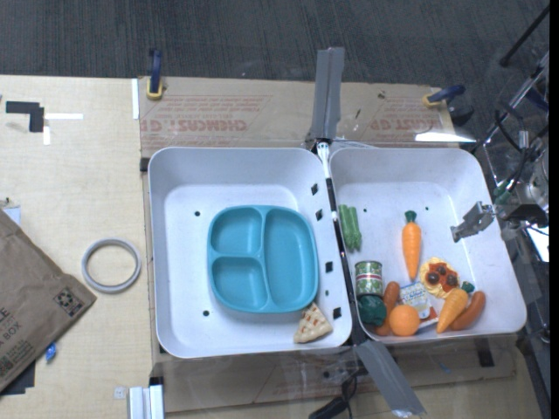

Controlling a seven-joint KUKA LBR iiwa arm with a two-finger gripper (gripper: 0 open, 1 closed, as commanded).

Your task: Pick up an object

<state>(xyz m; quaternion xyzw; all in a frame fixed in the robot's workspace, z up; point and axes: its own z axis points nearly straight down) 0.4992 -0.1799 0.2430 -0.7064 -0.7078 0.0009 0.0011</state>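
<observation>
Fixed overhead cam, slanted, both bins

Grey metal gripper, dark cables, pale metallic fittings behind

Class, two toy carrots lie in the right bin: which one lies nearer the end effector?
The upper carrot, with its green top pointing away from the camera, lies nearer the end effector. The other carrot lies in the pile below.

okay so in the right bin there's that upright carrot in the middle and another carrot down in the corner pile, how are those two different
The middle carrot lies alone on bare bin floor, green top toward the far wall; the corner carrot is wedged into the pile beside a sausage. The middle carrot runs straight up the view, the corner carrot lies slanted. The middle one looks longer and slimmer, the corner one stubbier. Both are orange toy carrots in the right bin.
</observation>
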